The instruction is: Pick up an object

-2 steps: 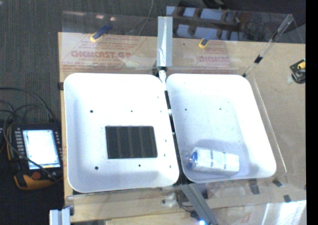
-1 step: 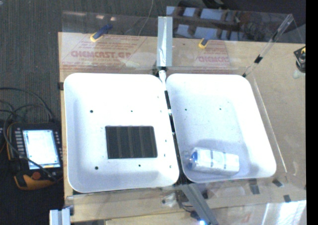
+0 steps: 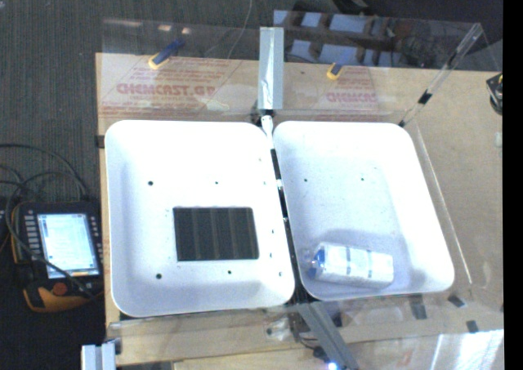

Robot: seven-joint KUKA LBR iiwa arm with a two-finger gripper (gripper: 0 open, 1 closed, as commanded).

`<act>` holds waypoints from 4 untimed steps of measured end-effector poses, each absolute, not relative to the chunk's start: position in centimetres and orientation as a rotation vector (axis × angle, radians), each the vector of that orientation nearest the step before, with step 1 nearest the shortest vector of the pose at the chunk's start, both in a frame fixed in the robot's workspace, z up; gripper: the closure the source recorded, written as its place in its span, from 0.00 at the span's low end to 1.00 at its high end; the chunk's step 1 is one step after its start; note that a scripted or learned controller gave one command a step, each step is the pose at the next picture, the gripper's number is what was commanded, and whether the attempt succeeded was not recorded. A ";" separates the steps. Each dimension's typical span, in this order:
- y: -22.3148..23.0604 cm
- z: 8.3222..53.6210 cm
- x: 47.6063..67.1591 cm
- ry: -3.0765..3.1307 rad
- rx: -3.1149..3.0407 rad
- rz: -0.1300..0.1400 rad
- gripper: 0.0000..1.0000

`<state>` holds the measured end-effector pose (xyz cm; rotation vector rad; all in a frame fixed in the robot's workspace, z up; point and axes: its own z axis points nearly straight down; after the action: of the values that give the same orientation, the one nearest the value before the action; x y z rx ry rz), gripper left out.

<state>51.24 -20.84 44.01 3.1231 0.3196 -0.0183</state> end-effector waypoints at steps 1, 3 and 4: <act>-20.4 43.3 48.5 0.444 3.108 -0.009 1.00; -8.1 43.3 49.2 0.317 3.124 -0.007 1.00; -2.8 30.6 52.4 0.330 3.124 -0.012 1.00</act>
<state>52.36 -2.84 30.57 3.1239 0.3303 -0.0116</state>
